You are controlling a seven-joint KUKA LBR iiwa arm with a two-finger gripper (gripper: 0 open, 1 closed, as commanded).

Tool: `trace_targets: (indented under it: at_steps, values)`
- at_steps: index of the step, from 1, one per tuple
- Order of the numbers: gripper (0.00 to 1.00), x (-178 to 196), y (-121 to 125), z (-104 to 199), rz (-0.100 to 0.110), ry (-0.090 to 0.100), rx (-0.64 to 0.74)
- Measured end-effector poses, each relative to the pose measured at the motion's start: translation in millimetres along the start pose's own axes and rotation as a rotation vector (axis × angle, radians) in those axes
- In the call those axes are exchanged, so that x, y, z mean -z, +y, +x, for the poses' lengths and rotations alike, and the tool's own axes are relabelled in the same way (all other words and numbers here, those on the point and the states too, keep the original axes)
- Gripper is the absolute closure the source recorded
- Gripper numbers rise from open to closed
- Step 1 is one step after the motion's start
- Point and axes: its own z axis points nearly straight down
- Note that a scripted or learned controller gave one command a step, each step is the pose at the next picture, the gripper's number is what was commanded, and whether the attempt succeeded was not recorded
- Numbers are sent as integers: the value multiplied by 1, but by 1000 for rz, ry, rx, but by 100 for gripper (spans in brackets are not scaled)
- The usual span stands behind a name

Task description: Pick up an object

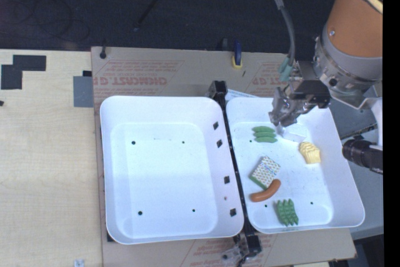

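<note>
In the right bin (350, 209), five small items sit loose on the floor. Green pea pod (264, 134) near the upper middle, lying roughly crosswise. Yellow chunk (310, 152) to its right, close to the bin's right half. Checkered green-and-white block (265, 171) lower down, tilted, with a reddish-orange sausage (265, 191) just below it, touching or nearly touching its lower corner — can't resolve which. Ridged green piece (287, 212) nearest the front wall, just right of the sausage's lower end.

Gripper (282, 120) comes in from the right on the grey arm with its orange band (356, 15), sitting over the back part of the right bin, just above and right of the pea pod. Its tip is near the pod but I see no object in it. Claw state: cannot tell, the tips blur into the white bin floor and a pale patch under them.

Left bin (119, 134) is beside it, the two bins meeting at a black clip strip down the middle. Both rest on a cardboard sheet (162, 75) with reversed red print. A yellow-and-blue clamp (237, 58) sits at the sheet's back edge. Light wood benchtop (44, 172) extends to the left, with dark grey patches near its back.
</note>
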Motion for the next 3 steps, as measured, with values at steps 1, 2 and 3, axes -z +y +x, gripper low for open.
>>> trace_targets:
  at_steps: [1,2,3]
  values:
    - [100,9,0,1,4,-1,7]
    - [100,18,1,1,7,-1,15]
    - [100,28,1,2,10,-2,23]
